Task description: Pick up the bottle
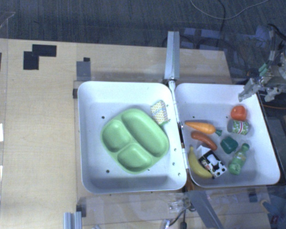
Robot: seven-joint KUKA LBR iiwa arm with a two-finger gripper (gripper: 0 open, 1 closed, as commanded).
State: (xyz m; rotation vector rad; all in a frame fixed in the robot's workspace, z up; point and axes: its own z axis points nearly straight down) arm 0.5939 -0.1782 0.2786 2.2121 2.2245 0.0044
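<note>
Where bins (133, 92) sit, pale wooden bench (38, 142).

The bins (109, 92) looked smooth glossy white plastic, the divided green plate (135, 140) matt plastic, the bottle (238, 159) translucent green plastic, the bench (38, 128) pale wood.

Bottle (238, 159) hemmed by teal block (229, 144) above, toy cow (215, 166) left; stood near bin wall (271, 151). Open floor lay along bin's top.
</note>
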